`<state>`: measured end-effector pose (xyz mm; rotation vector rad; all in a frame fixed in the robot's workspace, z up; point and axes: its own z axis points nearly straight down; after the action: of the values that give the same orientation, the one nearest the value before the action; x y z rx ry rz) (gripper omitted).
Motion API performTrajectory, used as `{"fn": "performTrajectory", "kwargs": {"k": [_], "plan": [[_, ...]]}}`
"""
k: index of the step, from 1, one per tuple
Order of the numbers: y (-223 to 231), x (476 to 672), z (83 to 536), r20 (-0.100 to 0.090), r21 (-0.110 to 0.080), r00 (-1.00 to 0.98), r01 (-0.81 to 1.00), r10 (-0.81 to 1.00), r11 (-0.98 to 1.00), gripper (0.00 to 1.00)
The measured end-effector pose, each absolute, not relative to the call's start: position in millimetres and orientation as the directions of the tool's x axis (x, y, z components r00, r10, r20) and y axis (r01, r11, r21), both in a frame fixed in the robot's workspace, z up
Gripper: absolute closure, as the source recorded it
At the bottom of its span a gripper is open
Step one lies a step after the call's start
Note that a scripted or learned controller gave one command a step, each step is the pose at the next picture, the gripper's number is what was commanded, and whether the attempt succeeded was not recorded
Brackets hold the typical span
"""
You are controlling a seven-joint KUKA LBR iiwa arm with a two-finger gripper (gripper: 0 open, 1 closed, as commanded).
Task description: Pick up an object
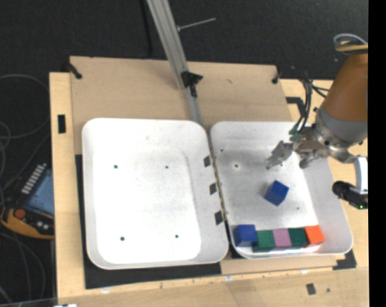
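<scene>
Fixed high above the tabletop (141, 88), looking down at a slant — both white bins (148, 190) framed whole, far enough back to catch surrounding dark floor (26, 31).

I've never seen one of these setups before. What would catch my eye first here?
Probably the bright row of blocks along the near edge of the right bin: blue, green, pink, green, orange. A lone blue cube sits tilted mid-bin, apart from the row. Above it, the grey and orange arm reaches in from the right, its gripper hovering over the bin's far half with nothing held.
</scene>
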<state>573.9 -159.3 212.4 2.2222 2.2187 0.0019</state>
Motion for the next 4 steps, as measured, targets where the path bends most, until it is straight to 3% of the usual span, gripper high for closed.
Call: {"fn": "performTrajectory", "kwargs": {"k": [1,2,3,4], "plan": [[-200,559.3,112,-0.002,0.008,-0.003,1.000,1.000,0.003,0.00],[-201,573.6,131,-0.002,0.004,-0.003,1.000,1.000,0.003,0.00],[-171,555.4,97,-0.004,0.004,-0.003,1.000,1.000,0.003,0.00],[-172,556.3,109,-0.003,0.007,0.002,1.000,1.000,-0.002,1.00]]}}
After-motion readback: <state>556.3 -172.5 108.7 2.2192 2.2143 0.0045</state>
